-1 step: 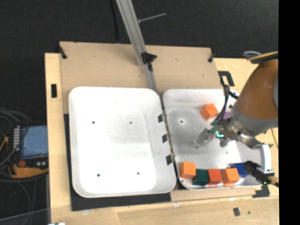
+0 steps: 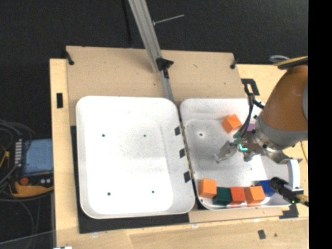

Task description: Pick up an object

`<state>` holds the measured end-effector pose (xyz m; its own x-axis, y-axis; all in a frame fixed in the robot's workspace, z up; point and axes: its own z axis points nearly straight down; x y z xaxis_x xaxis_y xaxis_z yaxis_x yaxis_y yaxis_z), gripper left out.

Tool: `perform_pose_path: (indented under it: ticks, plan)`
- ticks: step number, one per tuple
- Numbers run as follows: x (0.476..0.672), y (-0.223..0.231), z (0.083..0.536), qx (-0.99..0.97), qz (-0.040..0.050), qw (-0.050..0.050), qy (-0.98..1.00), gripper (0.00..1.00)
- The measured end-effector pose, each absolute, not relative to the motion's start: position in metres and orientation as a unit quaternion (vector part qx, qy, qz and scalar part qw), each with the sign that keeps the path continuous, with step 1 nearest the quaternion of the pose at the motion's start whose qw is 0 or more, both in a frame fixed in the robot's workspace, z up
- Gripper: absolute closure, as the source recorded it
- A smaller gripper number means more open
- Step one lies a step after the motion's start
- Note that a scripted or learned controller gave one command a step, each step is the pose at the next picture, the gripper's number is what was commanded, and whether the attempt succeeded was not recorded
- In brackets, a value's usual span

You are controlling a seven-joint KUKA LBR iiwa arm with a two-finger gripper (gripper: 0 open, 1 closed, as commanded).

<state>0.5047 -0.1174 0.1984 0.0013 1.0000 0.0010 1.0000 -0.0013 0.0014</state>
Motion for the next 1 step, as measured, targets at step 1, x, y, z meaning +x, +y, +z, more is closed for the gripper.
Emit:
perform_pose_path:
  ticks: [1]
  plan:
    - [0.5089, -0.1245, 0.153, 0.708, -0.002, -0.001, 0.706, 0.0]
